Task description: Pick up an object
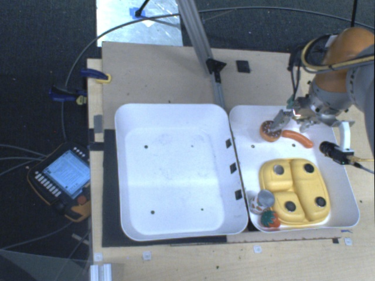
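Observation:
My gripper point(282, 120) hangs low over the far part of the right bin point(350, 199), reaching in from the right. Just to its left, touching or nearly touching its tip, lies a small brown ring-shaped piece with a reddish rim point(269, 132). An orange sausage-shaped piece point(298, 137) lies just below the gripper. A large yellow four-lobed toy with dark dots point(297, 191) fills the bin's middle. At the bin's near left corner sit a small grey cup-like item point(265, 198) and a green and red trinket point(269, 218).
The left bin point(126, 215) lies beside the right one, with black clips along their shared edge. A grey pole point(196, 31) slants across the far side of the bench. A teach pendant point(63, 176) rests off the bench at left.

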`<action>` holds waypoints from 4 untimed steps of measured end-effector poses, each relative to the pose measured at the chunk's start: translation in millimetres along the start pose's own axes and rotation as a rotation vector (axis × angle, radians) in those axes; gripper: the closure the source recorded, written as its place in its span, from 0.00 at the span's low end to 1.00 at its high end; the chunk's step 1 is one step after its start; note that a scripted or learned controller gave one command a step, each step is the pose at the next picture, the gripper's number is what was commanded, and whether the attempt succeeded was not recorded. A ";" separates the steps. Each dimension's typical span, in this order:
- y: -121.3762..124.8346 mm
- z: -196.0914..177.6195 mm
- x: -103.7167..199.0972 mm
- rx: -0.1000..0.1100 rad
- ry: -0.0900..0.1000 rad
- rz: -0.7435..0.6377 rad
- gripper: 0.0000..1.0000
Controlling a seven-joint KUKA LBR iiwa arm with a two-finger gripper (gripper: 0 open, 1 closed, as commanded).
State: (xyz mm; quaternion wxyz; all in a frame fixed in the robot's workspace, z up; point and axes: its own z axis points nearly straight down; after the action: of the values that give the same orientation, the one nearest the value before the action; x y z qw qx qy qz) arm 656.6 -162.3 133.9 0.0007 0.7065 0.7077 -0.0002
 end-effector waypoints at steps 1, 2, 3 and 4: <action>0.8 -13.1 -0.1 -0.003 -0.001 -0.001 1.00; 7.2 -77.9 -0.3 -0.008 -0.001 -0.003 1.00; 8.3 -95.8 -0.2 -0.003 0.001 -0.004 1.00; -14.3 -98.0 48.9 0.000 0.002 -0.007 1.00</action>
State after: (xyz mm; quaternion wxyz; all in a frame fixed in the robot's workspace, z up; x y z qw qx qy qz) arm 642.1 -113.3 231.7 -0.0002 0.7041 0.7101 0.0005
